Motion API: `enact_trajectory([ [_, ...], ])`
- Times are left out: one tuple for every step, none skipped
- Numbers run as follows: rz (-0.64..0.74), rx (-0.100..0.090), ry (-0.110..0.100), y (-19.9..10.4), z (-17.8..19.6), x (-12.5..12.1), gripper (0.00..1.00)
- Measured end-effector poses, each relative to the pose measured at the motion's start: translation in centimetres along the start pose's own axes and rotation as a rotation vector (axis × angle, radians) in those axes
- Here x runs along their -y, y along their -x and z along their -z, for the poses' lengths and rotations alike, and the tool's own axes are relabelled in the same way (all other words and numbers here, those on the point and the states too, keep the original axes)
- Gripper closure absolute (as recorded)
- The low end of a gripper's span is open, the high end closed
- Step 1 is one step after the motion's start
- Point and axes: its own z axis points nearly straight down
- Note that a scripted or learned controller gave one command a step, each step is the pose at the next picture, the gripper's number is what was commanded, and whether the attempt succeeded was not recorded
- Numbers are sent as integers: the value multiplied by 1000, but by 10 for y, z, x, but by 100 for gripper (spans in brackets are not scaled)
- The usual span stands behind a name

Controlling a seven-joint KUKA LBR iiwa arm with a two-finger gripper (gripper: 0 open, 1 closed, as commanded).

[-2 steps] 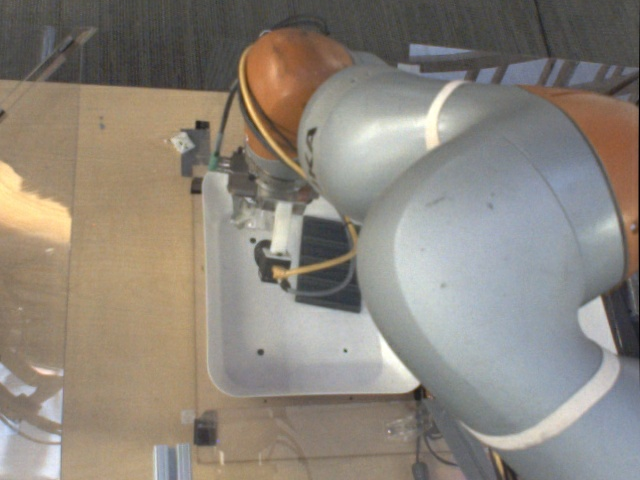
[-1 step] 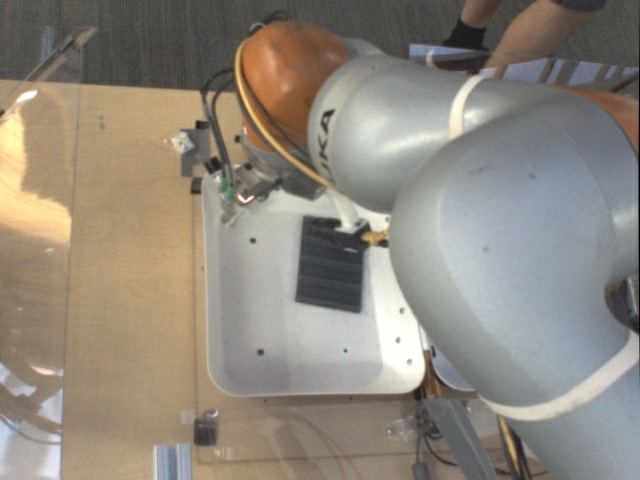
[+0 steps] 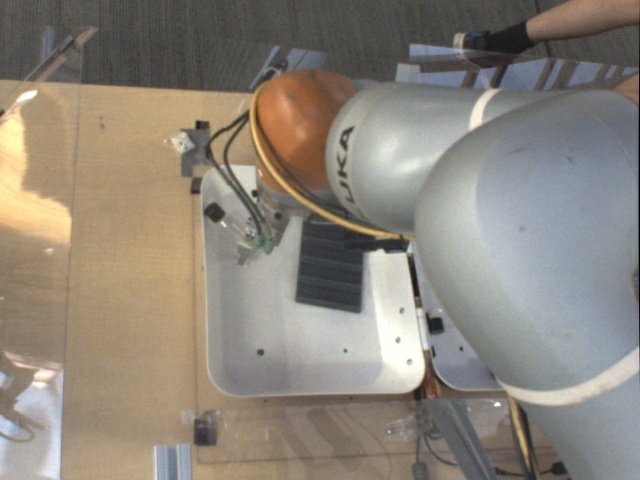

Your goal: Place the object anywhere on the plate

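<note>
The grey arm [image 3: 470, 198] with its orange band [image 3: 295, 128] reaches over the left white bin [image 3: 300, 368] on the counter [image 3: 120, 268], and its end effector [image 3: 252, 243] hangs low over the bin's upper left part; whether it is spread or pressed together cannot be told. A dark ribbed plate [image 3: 332, 266] lies flat on the bin floor just to the right of the end effector, apart from it. The object to be placed cannot be made out.
</note>
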Motion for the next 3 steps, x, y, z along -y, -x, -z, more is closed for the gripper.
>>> enact_trajectory([
  [-62, 2, 1, -105, 4, 37, 100],
  [27, -12, 1, -108, 84, 101, 100],
  [-179, -11, -3, -117, 5, 43, 100],
])
